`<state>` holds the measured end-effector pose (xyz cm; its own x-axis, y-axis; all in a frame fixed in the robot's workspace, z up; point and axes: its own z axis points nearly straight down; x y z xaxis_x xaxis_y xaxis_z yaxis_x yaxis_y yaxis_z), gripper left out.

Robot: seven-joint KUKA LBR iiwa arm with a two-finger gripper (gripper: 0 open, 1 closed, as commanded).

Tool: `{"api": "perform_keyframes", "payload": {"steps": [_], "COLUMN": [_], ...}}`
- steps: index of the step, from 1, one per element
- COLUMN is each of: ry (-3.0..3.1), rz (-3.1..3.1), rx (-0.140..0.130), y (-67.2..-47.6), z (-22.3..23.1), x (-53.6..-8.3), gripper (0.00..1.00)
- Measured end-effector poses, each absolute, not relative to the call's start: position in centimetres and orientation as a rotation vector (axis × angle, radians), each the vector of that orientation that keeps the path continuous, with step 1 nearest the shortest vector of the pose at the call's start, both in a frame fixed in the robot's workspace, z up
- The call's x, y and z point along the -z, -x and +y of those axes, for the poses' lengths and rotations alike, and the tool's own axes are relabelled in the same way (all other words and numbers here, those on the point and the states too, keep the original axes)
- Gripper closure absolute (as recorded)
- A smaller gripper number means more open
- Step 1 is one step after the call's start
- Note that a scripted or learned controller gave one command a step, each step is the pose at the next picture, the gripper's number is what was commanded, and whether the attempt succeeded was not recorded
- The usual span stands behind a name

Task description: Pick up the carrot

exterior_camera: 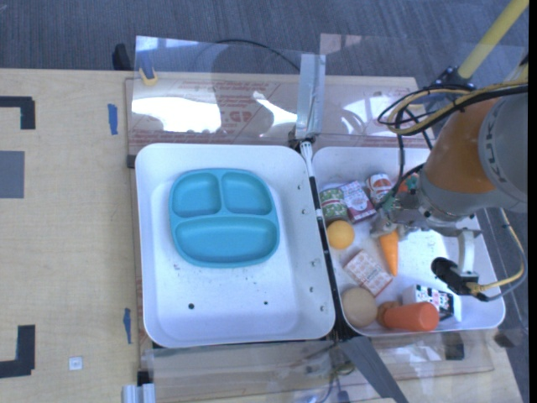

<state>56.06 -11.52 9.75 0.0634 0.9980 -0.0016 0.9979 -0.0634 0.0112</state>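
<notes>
The carrot is a small orange cone lying in the right bin, near its middle, with the thick end toward the back. My gripper hangs just above and behind the carrot's thick end, at the tip of the grey arm with the orange band. The gripper's dark body hides whether it touches the carrot. The carrot rests on the bin floor.
Around the carrot lie a yellow ball, snack packets, a small can, a cracker pack, a beige round item, a red-orange cylinder and a black-and-white carton. The left bin holds a blue divided plate.
</notes>
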Motion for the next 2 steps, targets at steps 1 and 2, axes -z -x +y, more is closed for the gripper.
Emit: {"api": "perform_keyframes", "payload": {"steps": [1,2], "ry": [-2.19,-2.054], "rz": [2.249,2.376], "rx": [-0.003,0.0], "y": [-58.5,-59.2], "z": [-15.2,-8.4], "x": [-8.6,-20.7], "gripper": [1.0,1.0]}}
